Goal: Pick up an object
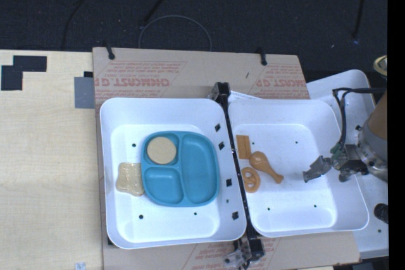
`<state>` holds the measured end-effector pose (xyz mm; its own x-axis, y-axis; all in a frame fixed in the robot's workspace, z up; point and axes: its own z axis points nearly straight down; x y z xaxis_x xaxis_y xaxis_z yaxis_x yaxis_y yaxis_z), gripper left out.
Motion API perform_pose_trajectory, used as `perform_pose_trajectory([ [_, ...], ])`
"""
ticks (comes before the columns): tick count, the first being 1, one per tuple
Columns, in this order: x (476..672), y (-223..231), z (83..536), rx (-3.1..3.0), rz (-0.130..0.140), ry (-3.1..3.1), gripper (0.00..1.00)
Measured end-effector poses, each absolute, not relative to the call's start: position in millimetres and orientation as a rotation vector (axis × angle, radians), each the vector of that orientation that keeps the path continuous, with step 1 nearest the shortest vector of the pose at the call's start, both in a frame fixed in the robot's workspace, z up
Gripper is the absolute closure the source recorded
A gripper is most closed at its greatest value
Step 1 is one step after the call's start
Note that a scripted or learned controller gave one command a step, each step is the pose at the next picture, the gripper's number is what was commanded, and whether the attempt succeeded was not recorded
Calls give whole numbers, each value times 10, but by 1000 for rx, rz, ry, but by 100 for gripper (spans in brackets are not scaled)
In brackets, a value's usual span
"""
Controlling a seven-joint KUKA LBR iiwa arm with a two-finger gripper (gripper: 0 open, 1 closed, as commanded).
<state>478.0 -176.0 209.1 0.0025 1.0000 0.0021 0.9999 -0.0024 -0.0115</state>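
The right bin [297,218] holds three small tan-to-orange things gathered near its left wall, close to the divider where the two bins meet: a flat brownish-orange rectangular piece [243,145] lying lengthwise toward the far side, a spoon-like orange piece [266,165] with a rounded head and a narrow handle slanting toward the near right, and a pretzel-shaped piece [250,179] of looped orange strands at the near end of the group. The rectangle and the spoon-like piece lie just beside each other, and the pretzel sits just beside the spoon's head; whether any of them actually touch cannot be told. The jaws [314,172] sit over the right part of this bin, well apart from the cluster, with the grey arm [380,136] entering across the bin's right rim; whether the jaws are wide or narrow cannot be told, and nothing is seen between them. Bare white floor lies between the jaws and the three pieces, and the near half of the bin is also open. The left bin [120,224] carries a blue divided plate [183,171] in its middle, with a round pale biscuit-like disc [161,150] in the plate's far left compartment and a tan toast-like slice [130,178] on the bin floor against the plate's left edge. Both bins rest on a cardboard sheet [190,76] on the pale wooden surface [44,174].
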Motion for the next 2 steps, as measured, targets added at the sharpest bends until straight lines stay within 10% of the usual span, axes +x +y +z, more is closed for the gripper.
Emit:
perform_pose_trajectory([
  [2,4759,-1718,1501,-2215,6,-2215,0],
])
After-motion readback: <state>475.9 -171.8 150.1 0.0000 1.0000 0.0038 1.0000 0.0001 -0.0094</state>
